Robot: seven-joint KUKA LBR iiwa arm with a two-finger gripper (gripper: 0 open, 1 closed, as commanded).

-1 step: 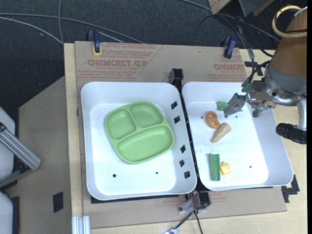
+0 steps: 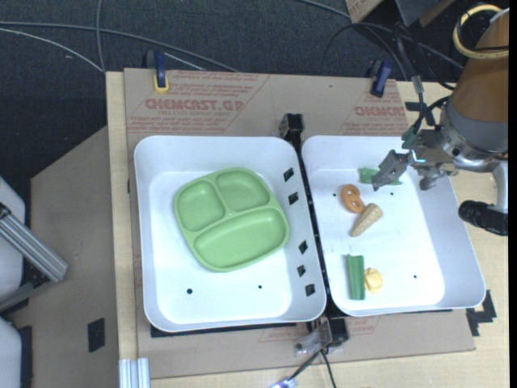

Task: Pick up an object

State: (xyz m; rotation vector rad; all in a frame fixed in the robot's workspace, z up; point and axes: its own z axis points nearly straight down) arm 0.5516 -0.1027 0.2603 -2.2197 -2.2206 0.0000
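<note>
White plastic, both bins; the right bin (image 2: 452,241) carries the pickable bits, the left bin (image 2: 153,241) a green divided plate (image 2: 232,218). I read my tool (image 2: 408,166) at about one o'clock in the right bin, fingers spread, nothing between them; a small green piece (image 2: 368,175) lies just beside its left finger. Toward the bin's middle sit an orange ring (image 2: 350,198) and a tan cone (image 2: 366,219), touching or nearly so; at six o'clock a green stick (image 2: 355,276) with a yellow lump (image 2: 373,280) beside it. All look like light, stiff toy food, likely slick; I'd take the stick across its narrow width. The surface (image 2: 121,217) is brown board, clamped at its far edge by two blue clamps (image 2: 161,69); cables (image 2: 105,23) trail over dark floor (image 2: 48,120) beyond.
</note>
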